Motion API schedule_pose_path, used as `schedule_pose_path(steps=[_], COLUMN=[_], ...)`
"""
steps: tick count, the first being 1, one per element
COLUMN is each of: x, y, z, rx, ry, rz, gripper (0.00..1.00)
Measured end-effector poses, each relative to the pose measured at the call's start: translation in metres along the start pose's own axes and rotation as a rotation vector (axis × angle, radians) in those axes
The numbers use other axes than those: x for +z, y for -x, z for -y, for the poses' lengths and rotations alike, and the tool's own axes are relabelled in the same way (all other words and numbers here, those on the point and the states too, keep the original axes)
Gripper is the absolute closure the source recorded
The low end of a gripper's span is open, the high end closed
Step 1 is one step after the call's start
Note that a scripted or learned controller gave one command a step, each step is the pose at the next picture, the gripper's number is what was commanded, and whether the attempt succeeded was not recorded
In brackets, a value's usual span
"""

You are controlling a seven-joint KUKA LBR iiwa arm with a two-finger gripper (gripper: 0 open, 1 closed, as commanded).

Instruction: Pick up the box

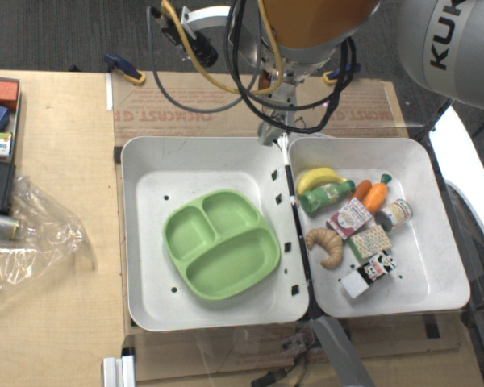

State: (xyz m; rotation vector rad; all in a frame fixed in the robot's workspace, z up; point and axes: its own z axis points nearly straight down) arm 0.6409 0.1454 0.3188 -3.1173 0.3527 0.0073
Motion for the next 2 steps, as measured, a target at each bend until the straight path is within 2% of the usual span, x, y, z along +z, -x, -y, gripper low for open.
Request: schedule_pose_path(steps=[1,2], x=[0.058,0.136], y=[0.054,0.095], z=[0.025,0.064], rx=[0.017,-0.021], ry=[0.002,0.003], rz=[0.002,0.001], gripper=[1.0,1.0])
